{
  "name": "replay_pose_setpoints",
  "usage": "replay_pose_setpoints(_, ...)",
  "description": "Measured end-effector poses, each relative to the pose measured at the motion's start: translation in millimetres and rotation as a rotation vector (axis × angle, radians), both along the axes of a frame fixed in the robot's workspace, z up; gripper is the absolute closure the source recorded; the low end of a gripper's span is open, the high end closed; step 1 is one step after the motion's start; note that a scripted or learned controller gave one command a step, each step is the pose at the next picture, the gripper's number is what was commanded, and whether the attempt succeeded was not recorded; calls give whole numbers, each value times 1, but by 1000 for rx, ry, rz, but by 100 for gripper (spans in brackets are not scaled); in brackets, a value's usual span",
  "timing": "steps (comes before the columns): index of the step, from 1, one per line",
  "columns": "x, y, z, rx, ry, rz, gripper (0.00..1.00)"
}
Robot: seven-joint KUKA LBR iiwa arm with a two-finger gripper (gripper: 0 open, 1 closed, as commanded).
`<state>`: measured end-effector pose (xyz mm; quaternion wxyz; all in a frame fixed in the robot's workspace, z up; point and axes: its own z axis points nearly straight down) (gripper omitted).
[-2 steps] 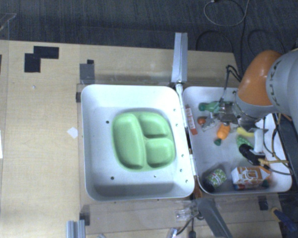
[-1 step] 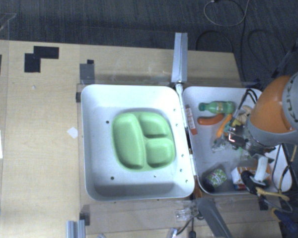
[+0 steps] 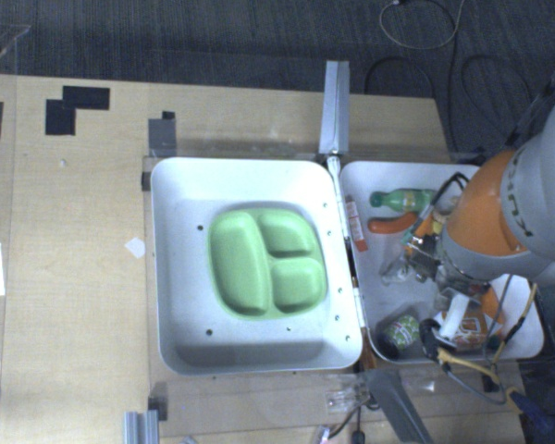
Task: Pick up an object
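The right bin holds a green bottle lying on its side near the far wall. An orange-red sausage-shaped item lies just in front of it. A dark green round object sits at the bin's near left corner. My gripper hangs low over the bin floor, between the orange-red item and the round object, and I see nothing held in it. The arm's orange band covers the bin's right half.
The left bin holds a green divided plate. A thin red and white stick lies along the wall between the bins. A white and orange packet shows partly under the arm. Cables trail past the right bin's near edge.
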<state>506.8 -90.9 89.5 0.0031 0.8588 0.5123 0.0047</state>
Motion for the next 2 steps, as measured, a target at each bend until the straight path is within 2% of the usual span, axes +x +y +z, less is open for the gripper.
replay_pose_setpoints(1,4,2,12,2,-9,1,100)
replay_pose_setpoints(2,-13,25,95,1,8,-87,100)
